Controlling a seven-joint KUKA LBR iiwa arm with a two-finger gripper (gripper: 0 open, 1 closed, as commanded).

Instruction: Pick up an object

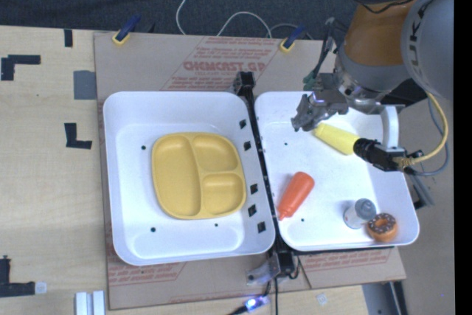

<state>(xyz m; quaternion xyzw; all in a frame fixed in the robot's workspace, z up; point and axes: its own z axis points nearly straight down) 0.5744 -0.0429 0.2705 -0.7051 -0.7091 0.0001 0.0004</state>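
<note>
Hovering over the back part of the right bin, the gripper is sitting just beside the upper end of a yellow toy-food piece. From this slanted view I cannot tell whether it is open or closed. No object is visibly being held.

As I judge it, the main risk is coming from that offset. The gripper is lining up with the tip of the yellow piece rather than its middle, so a descent from here is likely to be clipping the rounded end. That would swivel or roll the piece across the smooth bin floor instead of trapping it. The piece is also lying at a slant, so a grasp not turned to match is probably going to be squeezing it out sideways.

The right bin is holding four things:
- The yellow piece, near the back.
- An orange toy carrot, lying near the divider, well apart from the gripper.
- A small grey can, near the front right corner.
- A sprinkled toy doughnut, touching or almost touching the can. This crowding against the wall is making either one awkward to close on.

The left bin is holding only a yellow divided plate, lying flat in its middle.
</note>
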